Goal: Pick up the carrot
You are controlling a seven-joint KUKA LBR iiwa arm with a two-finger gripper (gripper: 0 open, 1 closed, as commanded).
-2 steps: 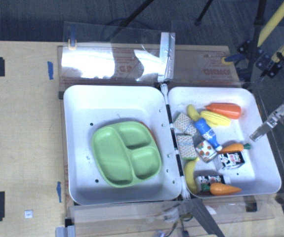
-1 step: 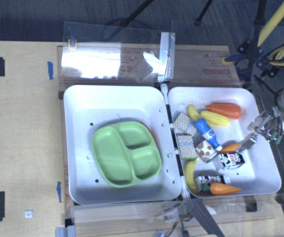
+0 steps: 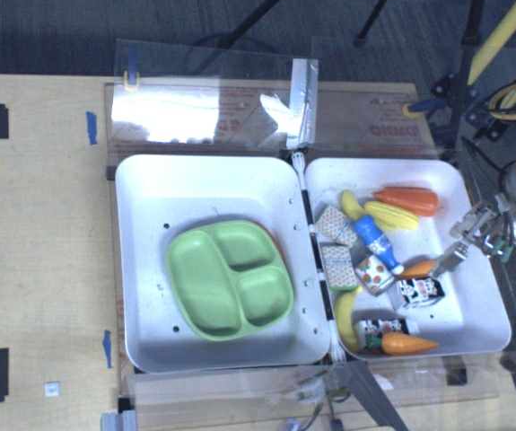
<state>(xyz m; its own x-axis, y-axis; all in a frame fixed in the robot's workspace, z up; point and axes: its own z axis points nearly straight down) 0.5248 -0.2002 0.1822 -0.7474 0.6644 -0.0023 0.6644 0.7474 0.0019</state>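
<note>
An orange carrot [image 3: 407,343] with a green stub lies along the front wall of the right bin [image 3: 489,317], next to a small black-labelled item [image 3: 381,327]. A second orange-red, carrot-like toy [image 3: 408,199] lies at the back of the same bin beside a yellow corn cob [image 3: 392,215]. My gripper [image 3: 458,242] hangs over the bin's right side, well behind the front carrot and to the right of the pile. Its fingers are spread open with nothing between them. A small orange piece [image 3: 418,266] lies just left of the lower finger.
The right bin also holds a blue bottle [image 3: 373,238], patterned cloth [image 3: 333,241], a small carton [image 3: 376,275], a black-and-white box [image 3: 419,291] and two bananas [image 3: 346,318]. A green divided plate [image 3: 231,278] fills the left bin [image 3: 141,205]. A clear panel stands behind the bins.
</note>
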